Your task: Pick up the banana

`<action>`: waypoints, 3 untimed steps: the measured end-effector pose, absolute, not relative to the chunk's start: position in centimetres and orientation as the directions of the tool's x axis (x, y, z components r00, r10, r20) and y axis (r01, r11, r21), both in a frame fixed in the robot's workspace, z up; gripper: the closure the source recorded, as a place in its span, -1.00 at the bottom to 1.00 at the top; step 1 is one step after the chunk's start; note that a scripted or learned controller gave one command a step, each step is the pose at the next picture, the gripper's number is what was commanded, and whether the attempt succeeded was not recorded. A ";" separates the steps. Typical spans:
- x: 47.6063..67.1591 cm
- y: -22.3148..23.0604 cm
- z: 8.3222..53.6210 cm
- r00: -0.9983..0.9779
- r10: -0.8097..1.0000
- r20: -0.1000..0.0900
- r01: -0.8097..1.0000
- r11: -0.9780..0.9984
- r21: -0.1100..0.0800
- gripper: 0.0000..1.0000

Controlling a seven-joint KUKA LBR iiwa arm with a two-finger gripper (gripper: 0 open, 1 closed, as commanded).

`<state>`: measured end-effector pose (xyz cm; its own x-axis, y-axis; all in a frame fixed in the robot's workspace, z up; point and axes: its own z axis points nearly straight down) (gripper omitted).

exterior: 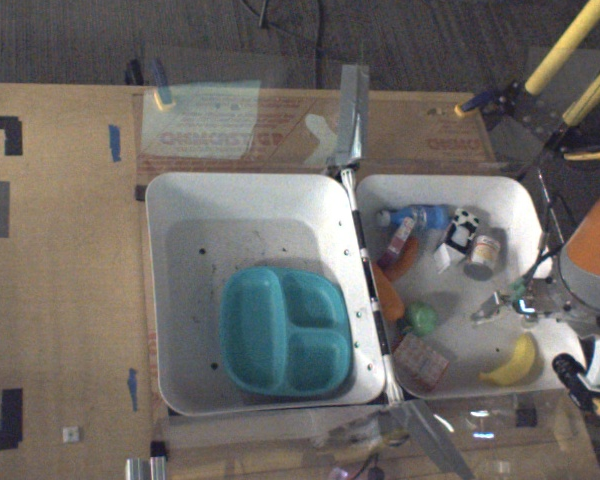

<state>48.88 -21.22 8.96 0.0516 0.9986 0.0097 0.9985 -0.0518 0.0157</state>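
Observation:
The yellow banana point(515, 361) lies curved in the front right corner of the right bin point(520, 193), near the bin's front wall. My gripper point(492, 309) hangs over the right bin's floor, a short way behind and to the left of the banana and apart from it. Nothing shows held in it. The grey wrist and its orange band point(593, 251) reach in from the right edge, over the bin's right wall.
The right bin also holds a blue bottle point(418, 217), a small can point(483, 253), a black-and-white object point(463, 230), an orange carrot point(387, 295), a green ball point(421, 318) and a patterned packet point(422, 360). A teal divided plate point(285, 332) lies in the left bin point(180, 268).

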 end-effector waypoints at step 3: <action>48.0 -22.5 19.5 -0.346 0.938 -0.001 0.938 0.346 0.000 -1.00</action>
